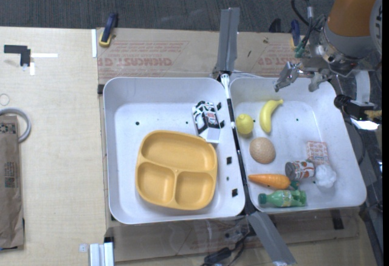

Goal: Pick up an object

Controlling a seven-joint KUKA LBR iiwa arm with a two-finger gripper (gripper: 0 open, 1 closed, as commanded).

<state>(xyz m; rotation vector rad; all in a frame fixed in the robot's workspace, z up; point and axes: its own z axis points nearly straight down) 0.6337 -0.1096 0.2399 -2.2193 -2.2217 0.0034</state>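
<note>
Green bottle [282, 198] lies on its side nearest, at the right bin's [346, 137] front edge, just below an orange carrot [270, 180]. My hand [302, 78] hovers over the bin's far rim, fingers seemingly apart, holding nothing, above the tan worktop [55, 137].

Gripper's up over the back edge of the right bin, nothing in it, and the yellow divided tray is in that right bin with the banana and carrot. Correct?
Not quite. The camera view shows the yellow divided tray in the left bin, not the right bin. The rest holds: the gripper is over the right bin's back edge, holding nothing, and the banana and carrot lie there.
</note>
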